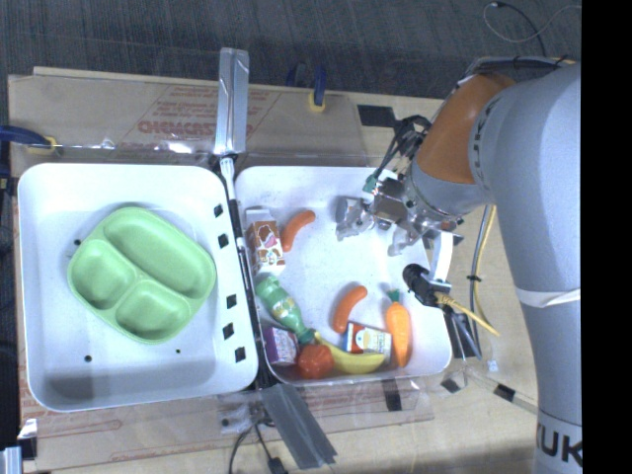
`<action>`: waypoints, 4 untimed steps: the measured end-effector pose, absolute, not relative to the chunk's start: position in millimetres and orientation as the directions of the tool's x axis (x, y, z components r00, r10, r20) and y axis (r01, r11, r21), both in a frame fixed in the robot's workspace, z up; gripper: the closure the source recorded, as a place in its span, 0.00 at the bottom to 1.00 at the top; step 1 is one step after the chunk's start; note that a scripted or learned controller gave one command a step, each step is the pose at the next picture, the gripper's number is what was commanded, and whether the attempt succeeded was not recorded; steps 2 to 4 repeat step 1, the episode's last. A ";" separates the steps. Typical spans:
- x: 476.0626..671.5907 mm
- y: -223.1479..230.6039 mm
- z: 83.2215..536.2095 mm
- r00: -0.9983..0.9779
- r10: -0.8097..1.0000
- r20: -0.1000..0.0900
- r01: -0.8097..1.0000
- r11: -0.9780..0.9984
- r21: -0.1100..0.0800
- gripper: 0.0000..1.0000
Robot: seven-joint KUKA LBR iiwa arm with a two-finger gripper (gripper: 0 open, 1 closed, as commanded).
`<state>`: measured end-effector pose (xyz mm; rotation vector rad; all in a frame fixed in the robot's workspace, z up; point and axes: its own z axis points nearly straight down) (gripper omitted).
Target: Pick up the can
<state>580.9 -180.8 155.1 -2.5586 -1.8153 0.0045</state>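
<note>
The can point(265, 245), small with a brown and red label, lies against the left wall of the right bin point(326, 181). My gripper point(376, 227) hovers over the bin's upper right part, well to the right of the can. Its fingers stand open with nothing between them. An orange sausage point(296, 227) lies between the can and the gripper.
Along the bin's lower part lie a green bottle point(279, 304), a purple pack point(281, 345), a red fruit point(314, 361), a banana point(357, 362), a juice box point(371, 339), a carrot point(397, 330) and another sausage point(346, 307). The left bin point(39, 265) holds a green divided plate point(143, 272).
</note>
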 end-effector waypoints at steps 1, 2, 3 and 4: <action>647.6 -184.8 141.8 0.385 0.923 -0.001 0.923 -0.385 -0.007 0.00; 647.6 -184.8 141.8 0.385 0.923 -0.001 0.923 -0.385 -0.007 0.00; 647.6 -184.8 141.8 0.385 0.923 -0.001 0.923 -0.385 -0.007 0.00; 647.6 -184.8 141.8 0.385 0.923 -0.001 0.923 -0.385 -0.007 0.00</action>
